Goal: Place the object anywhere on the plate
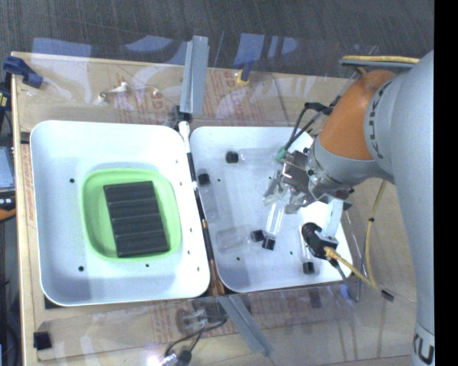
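A light green square plate (94, 204) lies in the left white bin (49, 147). A dark grey ridged rectangular block (136, 218) rests flat on the middle of that plate, tilted slightly. My gripper (275, 213) hangs over the middle of the right white bin (237, 277), well to the right of the plate and apart from the block. Nothing shows in its grasp. The grey arm with its orange band (355, 128) reaches in from the right.
Several small black studs (231, 157) dot the right bin's floor. A faint clear piece (230, 239) lies near its front left. A grey metal bar (193, 75) stands behind the divide between the bins. Cables (336, 259) trail by the right bin's front right corner.
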`<state>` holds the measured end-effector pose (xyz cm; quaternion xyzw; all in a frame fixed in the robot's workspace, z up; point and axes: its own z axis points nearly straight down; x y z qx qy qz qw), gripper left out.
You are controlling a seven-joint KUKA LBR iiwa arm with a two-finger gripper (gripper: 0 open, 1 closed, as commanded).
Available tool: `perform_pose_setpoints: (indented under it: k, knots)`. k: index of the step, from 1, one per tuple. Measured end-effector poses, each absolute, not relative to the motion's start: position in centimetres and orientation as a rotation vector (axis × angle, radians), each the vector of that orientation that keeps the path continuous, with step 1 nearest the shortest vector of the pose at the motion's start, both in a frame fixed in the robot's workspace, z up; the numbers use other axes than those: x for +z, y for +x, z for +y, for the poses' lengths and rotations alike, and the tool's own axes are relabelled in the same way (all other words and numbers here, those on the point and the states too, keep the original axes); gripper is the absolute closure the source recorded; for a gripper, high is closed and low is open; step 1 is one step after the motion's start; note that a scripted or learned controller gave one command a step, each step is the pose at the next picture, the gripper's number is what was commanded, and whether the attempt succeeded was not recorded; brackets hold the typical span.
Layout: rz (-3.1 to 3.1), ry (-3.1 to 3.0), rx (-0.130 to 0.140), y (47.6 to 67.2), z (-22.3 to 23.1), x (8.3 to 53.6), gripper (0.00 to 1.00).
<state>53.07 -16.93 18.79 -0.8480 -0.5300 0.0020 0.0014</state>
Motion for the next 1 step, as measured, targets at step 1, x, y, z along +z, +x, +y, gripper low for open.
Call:
perform_pose_setpoints:
  k: [1]
  knots:
    - [-1.782,-2.584,0.004,53.19,-10.05,21.53,1.00]
